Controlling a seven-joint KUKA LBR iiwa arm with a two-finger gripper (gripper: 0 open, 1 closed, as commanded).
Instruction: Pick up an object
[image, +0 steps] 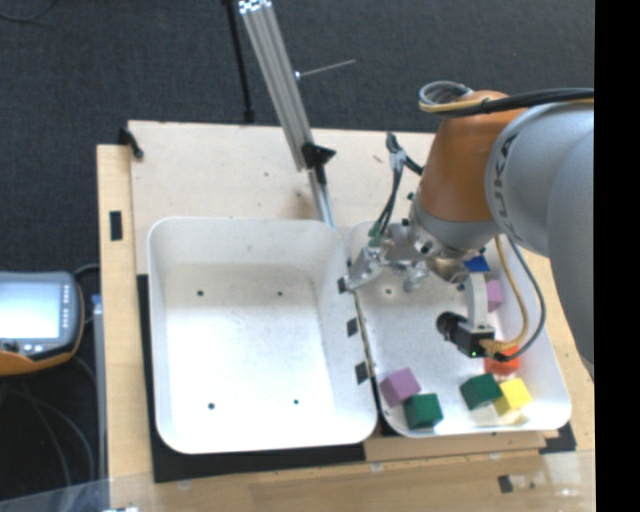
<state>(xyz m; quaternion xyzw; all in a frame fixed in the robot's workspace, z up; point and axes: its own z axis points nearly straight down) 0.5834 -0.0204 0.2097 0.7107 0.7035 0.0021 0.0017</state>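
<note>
Smooth white plastic bins (faintly speckled) on matt pale wood bench, w/ glossy orange arm band.

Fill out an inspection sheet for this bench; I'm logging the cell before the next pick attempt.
Surface: wooden bench bearing a white left bin and a white right bin.
Job's things: in the right bin, purple block, front green block, right green block, yellow block and orange block near the front; blue block at the back.
Clutter: nothing seen, apart from dark specks on the left bin's floor.
Grippers: gripper over the right bin's back-left part; whether it holds anything cannot be told.
Cables: black floor cable behind the bench; wrist cable curving over the right bin.
Surroundings: dark carpet, slanted metal rail, handheld screen unit at the left.
</note>
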